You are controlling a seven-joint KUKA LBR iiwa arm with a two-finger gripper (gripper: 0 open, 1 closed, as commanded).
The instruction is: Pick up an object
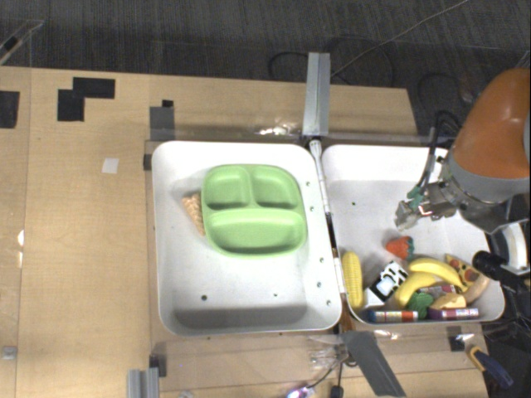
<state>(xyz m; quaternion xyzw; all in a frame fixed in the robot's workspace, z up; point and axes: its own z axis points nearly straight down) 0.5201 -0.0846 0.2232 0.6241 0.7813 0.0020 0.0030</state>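
The left bin (174, 247) holds a green divided plate (251, 209) with a tan waffle-like piece (193, 212) tucked at its left edge. In the right bin (365, 172), corn (353, 278), a strawberry (400, 246), a banana (427, 276) and markers (423, 313) crowd the near side. The gripper (412, 210) hangs above bare floor just up from the strawberry; whether it is spread or closed I cannot tell.

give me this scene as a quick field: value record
left bin: green divided plate lying over a tan item at its left edge
right bin: toys piled at the near edge
toys: corn cob, banana, strawberry, markers
arm: over right bin from the right
tool: above bare floor, behind the strawberry
held: nothing seen
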